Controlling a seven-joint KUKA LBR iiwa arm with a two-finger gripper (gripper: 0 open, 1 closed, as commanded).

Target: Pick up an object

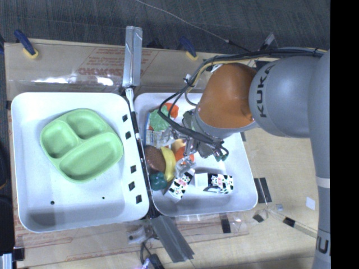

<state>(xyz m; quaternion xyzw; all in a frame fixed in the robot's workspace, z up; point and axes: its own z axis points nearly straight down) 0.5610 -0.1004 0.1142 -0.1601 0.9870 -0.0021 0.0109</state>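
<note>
The right bin (247, 192) holds a pile of small toys: a yellow banana (169, 159), a brown round piece (154, 157), a teal piece (159, 180), two black-and-white cow-patterned items (180, 186) (221, 182), an orange piece (178, 145) and a green item (159, 121). My gripper (189, 153) hangs low over the pile's middle, just right of the banana, under the orange wrist band. The arm's bulk hides the fingers and the bin's upper right part.
The left bin (33, 200) holds a light green divided plate (82, 143). A metal bar (132, 55) stands along the divider between the bins. Blue clamps (26, 43) sit at the bench's back edge. Cables loop over the right bin's back rim.
</note>
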